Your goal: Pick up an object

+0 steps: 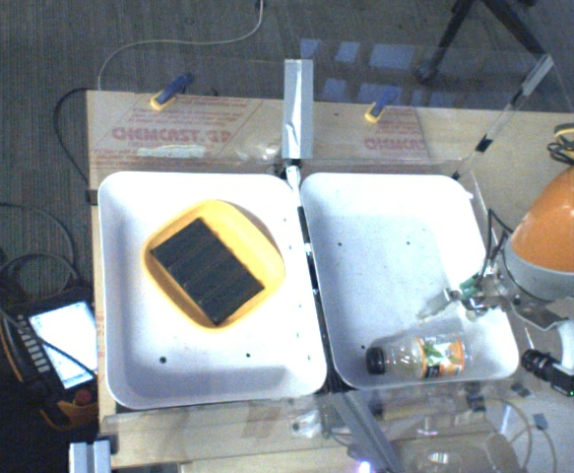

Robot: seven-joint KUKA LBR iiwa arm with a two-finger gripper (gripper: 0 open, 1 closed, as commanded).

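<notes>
A clear plastic bottle (419, 356) with a black cap and an orange label lies on its side near the front wall of the right bin (385, 235). In the left bin (129, 363) rests a yellow dish (263, 239) with a black ribbed rectangular pad (208, 270) on it. My gripper (464, 296) reaches in from the right and sits low over the right bin's right side, just above and to the right of the bottle. Nothing shows in its grasp. The orange band of the arm (552, 230) is at the right edge.
A metal divider post (294, 116) stands at the back between the bins. Yellow clamps (168, 91) hold the cardboard-backed bench at the rear. Cables and a tablet (60, 338) lie on the floor to the left.
</notes>
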